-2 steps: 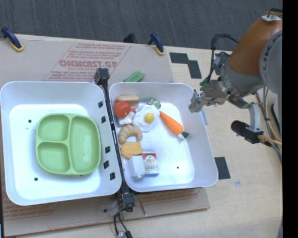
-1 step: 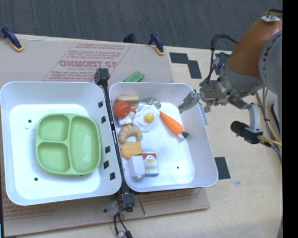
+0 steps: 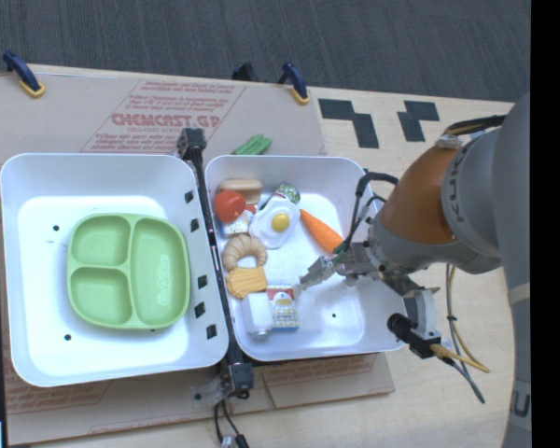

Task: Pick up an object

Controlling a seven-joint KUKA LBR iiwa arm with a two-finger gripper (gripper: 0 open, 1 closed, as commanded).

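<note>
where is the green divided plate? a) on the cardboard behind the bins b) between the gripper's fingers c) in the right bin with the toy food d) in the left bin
d: the green divided plate lies flat in the left bin, while the toy food sits in the right bin.

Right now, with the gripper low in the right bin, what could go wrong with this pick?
1. The toys crowd together: the croissant, waffle and carton touch or nearly touch, so the gripper may nudge neighbours or pinch two things.
2. The egg lies flat, so fingers might slide over it.
3. The carrot lies close to the wrist and could get pushed aside.
</note>
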